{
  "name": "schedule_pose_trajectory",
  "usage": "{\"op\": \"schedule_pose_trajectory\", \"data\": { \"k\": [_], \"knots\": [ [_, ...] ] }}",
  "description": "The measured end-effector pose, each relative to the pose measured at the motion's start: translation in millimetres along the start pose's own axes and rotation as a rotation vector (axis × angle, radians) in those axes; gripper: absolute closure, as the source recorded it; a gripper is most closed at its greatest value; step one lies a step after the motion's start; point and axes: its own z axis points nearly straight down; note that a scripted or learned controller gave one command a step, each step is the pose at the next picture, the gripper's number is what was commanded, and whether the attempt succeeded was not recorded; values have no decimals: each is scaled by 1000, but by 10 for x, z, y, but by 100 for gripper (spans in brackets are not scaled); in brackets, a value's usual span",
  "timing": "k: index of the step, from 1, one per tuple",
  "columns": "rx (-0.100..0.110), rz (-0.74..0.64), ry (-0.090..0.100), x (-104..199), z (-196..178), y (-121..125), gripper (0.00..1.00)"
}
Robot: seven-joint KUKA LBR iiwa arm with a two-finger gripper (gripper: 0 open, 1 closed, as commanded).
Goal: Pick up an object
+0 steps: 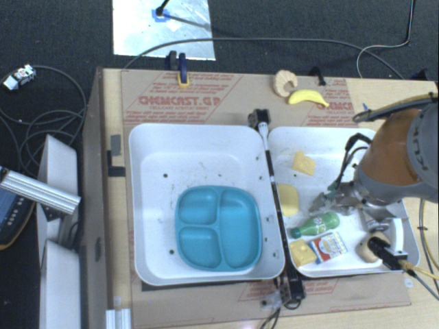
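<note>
Green plastic bottle lying on its side in the right white bin.
The gripper hovers just above it, fingers spread narrowly, nothing between them; yellow blocks nearby, blue divided tray in the left bin.

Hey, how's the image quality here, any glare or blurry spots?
Camera view: even, soft lighting; bright glare on the shiny sheet on the floor; the gripper and small items around the green bottle look soft and low-detail; faint shadows inside the left bin.
</note>
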Motion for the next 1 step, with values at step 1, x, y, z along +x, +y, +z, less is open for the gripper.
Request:
{"op": "schedule_pose_trajectory", "data": {
  "k": [1],
  "knots": [
    [0, -1, 1, 282, 0, -248, 0]
  ]
}}
